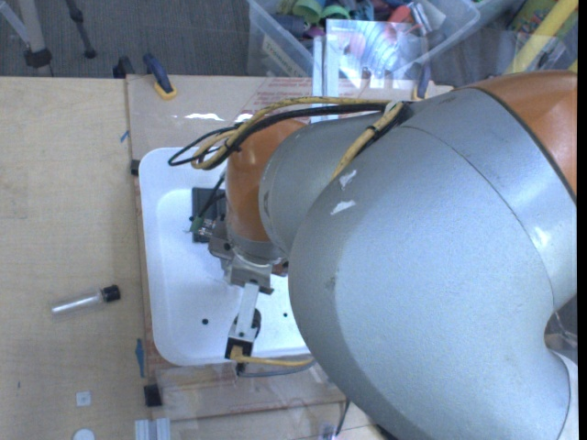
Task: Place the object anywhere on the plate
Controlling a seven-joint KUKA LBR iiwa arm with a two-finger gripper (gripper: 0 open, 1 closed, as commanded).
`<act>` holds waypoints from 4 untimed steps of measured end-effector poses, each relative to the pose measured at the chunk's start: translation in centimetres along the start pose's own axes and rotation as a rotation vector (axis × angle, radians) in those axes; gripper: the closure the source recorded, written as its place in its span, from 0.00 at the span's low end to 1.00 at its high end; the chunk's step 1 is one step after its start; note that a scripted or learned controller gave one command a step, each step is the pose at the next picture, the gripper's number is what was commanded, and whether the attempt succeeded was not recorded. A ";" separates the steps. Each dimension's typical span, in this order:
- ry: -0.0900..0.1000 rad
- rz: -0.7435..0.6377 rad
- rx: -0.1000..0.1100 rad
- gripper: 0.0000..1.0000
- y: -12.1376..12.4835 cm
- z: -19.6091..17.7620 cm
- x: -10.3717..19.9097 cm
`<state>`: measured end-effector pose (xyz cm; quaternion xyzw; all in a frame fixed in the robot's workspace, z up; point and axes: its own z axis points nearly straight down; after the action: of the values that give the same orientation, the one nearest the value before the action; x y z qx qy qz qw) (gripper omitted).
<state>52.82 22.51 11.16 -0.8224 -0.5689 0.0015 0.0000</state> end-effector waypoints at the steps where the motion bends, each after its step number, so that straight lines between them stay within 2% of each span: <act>1: 0.007 -0.654 -0.020 1.00 -3.4 2.0 -2.1; 2: 0.002 -1.089 -0.003 1.00 -3.2 -5.5 -3.6; 3: 0.002 -1.568 -0.015 1.00 -3.9 2.0 -2.4; 4: 0.000 -2.130 -0.009 1.00 -2.1 -3.4 -0.8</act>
<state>50.55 22.51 14.60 0.0992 -0.9951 -0.0017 -0.0018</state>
